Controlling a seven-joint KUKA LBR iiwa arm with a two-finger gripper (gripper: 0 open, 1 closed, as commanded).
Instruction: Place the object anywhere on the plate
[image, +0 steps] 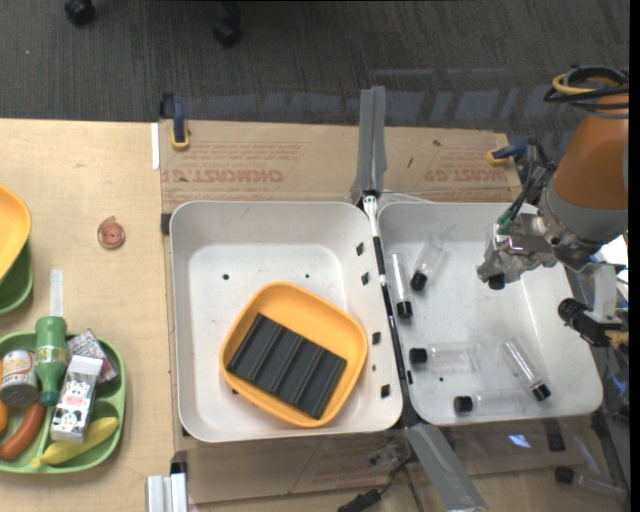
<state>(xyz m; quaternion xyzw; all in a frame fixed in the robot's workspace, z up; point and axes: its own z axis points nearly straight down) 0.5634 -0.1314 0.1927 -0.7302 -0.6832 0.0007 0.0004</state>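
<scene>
Left bin (190, 250): one orange plate (262, 312), square with rounded corners, near the bin's front edge and toward its right wall, carrying a dark ribbed tray (285, 366) that covers most of its middle. Right bin (560, 395): several clear tubes with black caps, lying flat and apart — one (423, 266) near the back left corner, one (400, 288) along the left wall, one (525, 370) toward the front right corner, two more (440, 354) (465, 403) near the front edge. Gripper (497, 266) over the right bin's back right part, nothing visible between its fingers; opening impossible to tell. Bench left of the bins: green plate (112, 428) of toy food at the front edge.
</scene>
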